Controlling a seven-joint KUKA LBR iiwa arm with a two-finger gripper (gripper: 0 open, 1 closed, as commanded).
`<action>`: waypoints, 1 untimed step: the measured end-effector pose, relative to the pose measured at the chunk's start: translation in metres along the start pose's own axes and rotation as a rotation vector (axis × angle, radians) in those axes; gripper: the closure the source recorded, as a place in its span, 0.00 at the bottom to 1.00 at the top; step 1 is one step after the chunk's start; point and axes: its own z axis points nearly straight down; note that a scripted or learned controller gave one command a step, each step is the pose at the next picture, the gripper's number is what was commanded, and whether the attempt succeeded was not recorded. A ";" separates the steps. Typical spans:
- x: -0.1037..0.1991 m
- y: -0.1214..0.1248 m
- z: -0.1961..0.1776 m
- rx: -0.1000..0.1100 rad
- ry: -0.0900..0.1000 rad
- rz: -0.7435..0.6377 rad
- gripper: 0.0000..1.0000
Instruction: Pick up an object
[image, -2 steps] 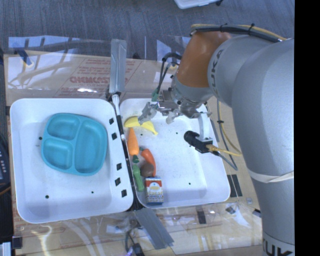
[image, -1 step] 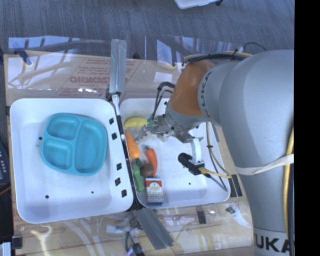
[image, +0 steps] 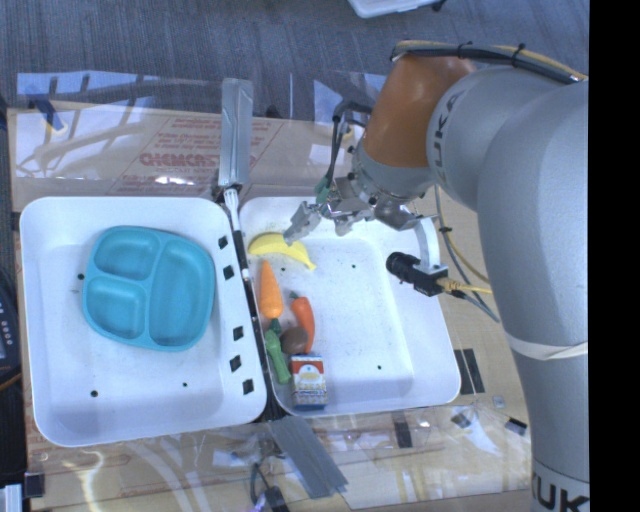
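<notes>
Nearest the camera, a small carton (image: 309, 382) lies in the right bin (image: 425, 345). Farther back, the hand (image: 310, 222), fingers spread and holding nothing, hovers over the banana (image: 280, 250): probably light, smooth, rigid; grip its thick middle.

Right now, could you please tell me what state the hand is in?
Hand: hovering at the banana in the right bin; whether it is open or closed cannot be told, and no object is visibly between its parts.
</notes>
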 end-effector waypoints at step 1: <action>-0.007 -0.015 0.103 0.006 0.001 0.216 0.00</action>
